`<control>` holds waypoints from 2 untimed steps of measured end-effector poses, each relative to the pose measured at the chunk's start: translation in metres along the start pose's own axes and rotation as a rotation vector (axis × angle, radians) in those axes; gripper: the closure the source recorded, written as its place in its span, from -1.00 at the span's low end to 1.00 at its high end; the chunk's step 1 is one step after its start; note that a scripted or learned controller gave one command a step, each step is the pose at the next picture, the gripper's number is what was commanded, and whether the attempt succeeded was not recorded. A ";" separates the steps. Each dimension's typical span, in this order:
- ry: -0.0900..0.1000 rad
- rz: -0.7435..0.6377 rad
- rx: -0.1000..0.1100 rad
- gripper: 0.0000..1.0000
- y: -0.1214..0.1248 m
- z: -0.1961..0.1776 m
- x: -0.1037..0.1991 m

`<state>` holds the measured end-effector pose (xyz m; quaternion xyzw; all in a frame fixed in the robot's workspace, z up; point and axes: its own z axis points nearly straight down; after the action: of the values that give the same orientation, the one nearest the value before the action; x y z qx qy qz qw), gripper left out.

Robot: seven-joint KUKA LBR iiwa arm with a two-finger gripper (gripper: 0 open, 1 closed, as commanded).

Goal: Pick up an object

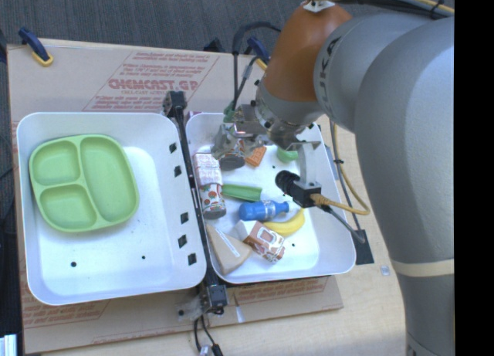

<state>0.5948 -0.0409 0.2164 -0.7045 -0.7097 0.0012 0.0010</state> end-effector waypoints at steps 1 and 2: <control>0.000 0.002 0.000 1.00 -0.076 -0.023 -0.023; 0.000 -0.003 0.001 1.00 -0.075 -0.033 -0.023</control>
<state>0.5201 -0.0640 0.2498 -0.7035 -0.7106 0.0013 0.0013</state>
